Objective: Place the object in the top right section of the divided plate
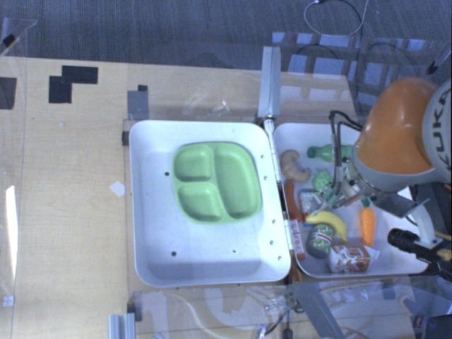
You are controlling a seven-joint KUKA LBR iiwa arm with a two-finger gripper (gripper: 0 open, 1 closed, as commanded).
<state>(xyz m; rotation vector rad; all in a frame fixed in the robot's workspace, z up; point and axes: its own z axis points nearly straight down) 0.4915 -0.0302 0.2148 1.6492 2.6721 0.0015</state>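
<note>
Green divided plate [215,182] lying in the left bin [152,249]; arm [395,136] over the right bin [402,265] of groceries, finger state indeterminable.

A: What sits on the counter [63,210]?

B: Two shallow white bins, the left bin [152,253] and the right bin [402,263], side by side with a metal rail [269,83] rising between them.

A: And in the right one?

B: A jumble: a banana [329,221], a carrot [367,224] just beside it, a small carton [351,259] near the front wall, a green bottle [326,152] toward the back, a pale ginger-like lump [291,166].

A: Anything beyond?

B: Black tape shapes [70,83] on the wood, and a looped cable [339,20] on the blue-grey floor [141,20].
</note>
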